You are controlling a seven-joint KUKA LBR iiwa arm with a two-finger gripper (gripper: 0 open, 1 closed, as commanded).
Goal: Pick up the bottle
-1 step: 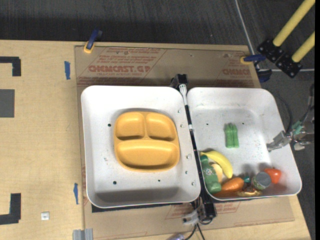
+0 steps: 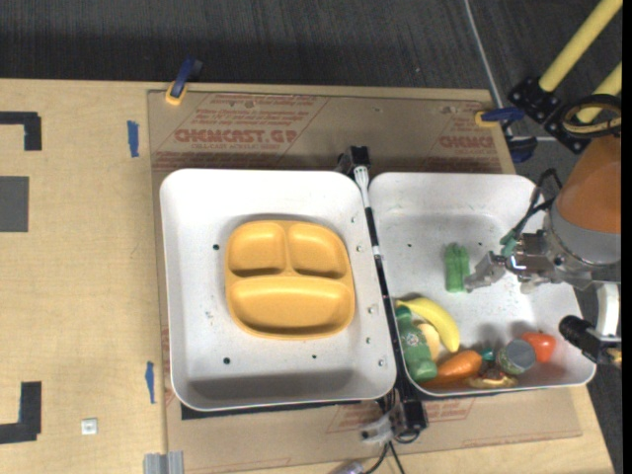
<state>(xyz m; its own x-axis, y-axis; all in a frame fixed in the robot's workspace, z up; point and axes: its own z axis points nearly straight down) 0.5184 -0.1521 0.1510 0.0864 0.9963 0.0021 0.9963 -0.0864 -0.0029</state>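
The bottle is green with a pale label. It lies along the left wall of the right bin, near that bin's front corner, tucked under a yellow banana. My gripper hangs over the middle of the right bin, on the grey wrist below the orange band. It sits up and to the right of the bottle, well apart from it, just right of a small green block. Nothing shows in its grasp.
An orange carrot, a grey round lid and a red tomato crowd the right bin's front edge beside the bottle. The left bin holds a yellow divided tray. A black clamp sits between the bins.
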